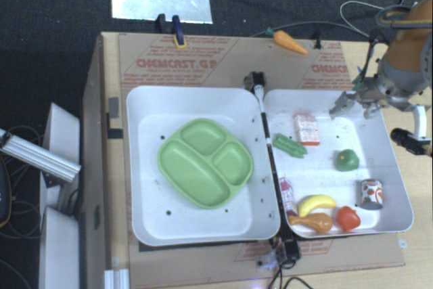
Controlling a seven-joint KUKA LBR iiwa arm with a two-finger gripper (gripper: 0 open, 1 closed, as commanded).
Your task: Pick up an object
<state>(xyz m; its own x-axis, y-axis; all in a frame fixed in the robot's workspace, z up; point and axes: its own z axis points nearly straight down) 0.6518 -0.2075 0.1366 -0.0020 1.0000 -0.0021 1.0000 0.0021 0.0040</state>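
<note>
**Pincer spread above the far rim of the right bin, objects lying nearer**

Nearest to us, along the front edge of the right shallow white bin (399, 203), we see a yellow plastic banana (316, 202), a tan toy drumstick (312, 220) just below it, and a red toy pepper (348, 218) beside them. A small brown-and-white printed can (371, 193) stands a little to their right. By the divider lies a small pink-and-white packet (286, 187).

Further back we find a round green toy fruit (346, 160), a long green toy vegetable (289, 145), and a red-and-white carton (306, 128) lying flat.

In the left shallow white bin (145, 145) rests a pale green three-compartment plastic plate (205, 162).

At the far right corner of the right bin we see the two-finger gripper (356, 104), its fingers spread apart with nothing between them. The carton lies to its left and nearer; the green fruit lies nearer us, well apart.

Beyond the bins, an orange toy carrot (289, 42) lies on the cardboard-covered bench (203, 57).
</note>
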